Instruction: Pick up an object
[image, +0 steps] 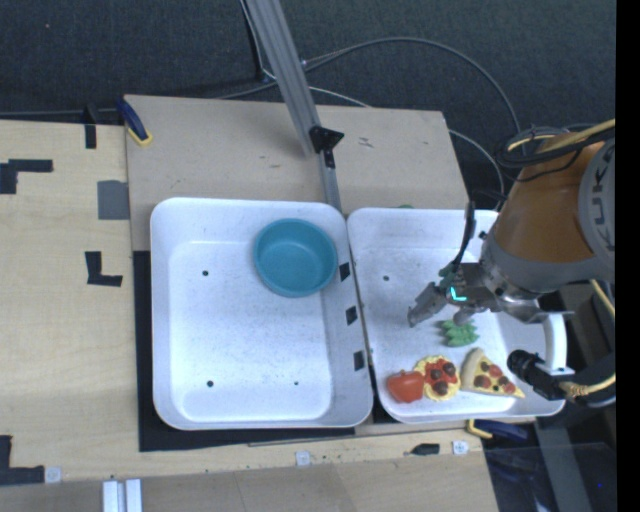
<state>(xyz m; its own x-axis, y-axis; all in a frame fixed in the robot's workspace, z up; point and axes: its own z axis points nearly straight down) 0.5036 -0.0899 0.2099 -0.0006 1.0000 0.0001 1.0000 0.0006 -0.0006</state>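
My gripper (446, 314) hangs over the middle of the right bin (395, 250), its fingers open and nothing between them. Just below and to the right of it a small green toy (460, 332) lies on the bin floor. Along the bin's front edge lie a red tomato-like piece (405, 386), a round yellow pizza piece (438, 377) and a pizza slice (487, 375). A blue bowl (294, 257) sits at the back right of the left bin (220, 350).
A slanted metal pole (295, 85) runs from the top down to the divide between the bins. The arm's grey and orange body (550, 225) covers the right bin's right side. Cables (420, 45) trail behind the bench.
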